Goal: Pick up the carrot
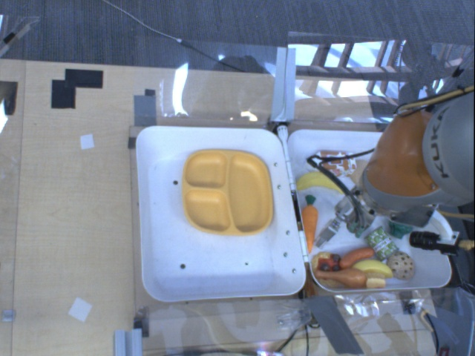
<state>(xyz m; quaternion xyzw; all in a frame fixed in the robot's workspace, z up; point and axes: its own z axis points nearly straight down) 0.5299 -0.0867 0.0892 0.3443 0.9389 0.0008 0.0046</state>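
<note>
A robotics lab: a pale wooden counter (pixel 67 221) carries two white bins (pixel 215 288) fixed side by side, with black marker shapes (pixel 74 86) at far left, cables (pixel 126 13) trailing over grey carpet (pixel 223 6), and clear plastic guards (pixel 223 87) beyond.

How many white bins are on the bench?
2. The left bin holds a yellow divided plate. The right bin holds the carrot and other toy food; the arm covers part of it.
</note>
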